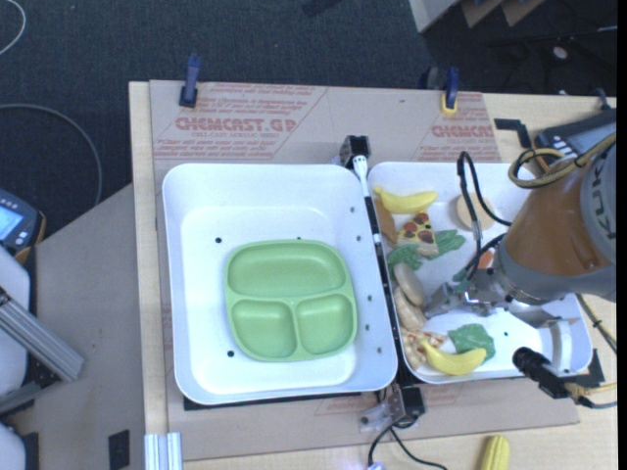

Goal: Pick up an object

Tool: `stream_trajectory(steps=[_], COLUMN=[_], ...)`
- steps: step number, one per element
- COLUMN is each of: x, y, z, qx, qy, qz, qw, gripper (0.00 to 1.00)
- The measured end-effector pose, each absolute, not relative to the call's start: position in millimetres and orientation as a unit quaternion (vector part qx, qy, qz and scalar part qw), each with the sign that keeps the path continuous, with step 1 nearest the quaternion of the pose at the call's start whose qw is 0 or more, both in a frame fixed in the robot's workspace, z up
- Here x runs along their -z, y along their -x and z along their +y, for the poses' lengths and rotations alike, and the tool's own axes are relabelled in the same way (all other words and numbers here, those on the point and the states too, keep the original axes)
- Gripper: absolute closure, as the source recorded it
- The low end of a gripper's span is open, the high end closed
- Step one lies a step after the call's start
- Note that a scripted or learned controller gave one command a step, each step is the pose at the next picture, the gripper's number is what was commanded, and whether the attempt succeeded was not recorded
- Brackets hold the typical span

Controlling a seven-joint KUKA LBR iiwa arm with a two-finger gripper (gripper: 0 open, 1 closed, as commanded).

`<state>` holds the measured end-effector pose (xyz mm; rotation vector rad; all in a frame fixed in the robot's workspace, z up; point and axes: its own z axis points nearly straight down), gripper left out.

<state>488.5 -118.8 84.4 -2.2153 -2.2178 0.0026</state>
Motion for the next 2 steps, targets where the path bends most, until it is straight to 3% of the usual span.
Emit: stream_trajectory(steps=[1,2], x=[-95,-190], y=[-491.1,-495.5], z=[-121,-16], qx=[0.0003,0.0049], qy=[0.708,0.703], qz=[-0.706,-0.712], qw=[-0.001,-0.002], gripper=[1.0,1.0])
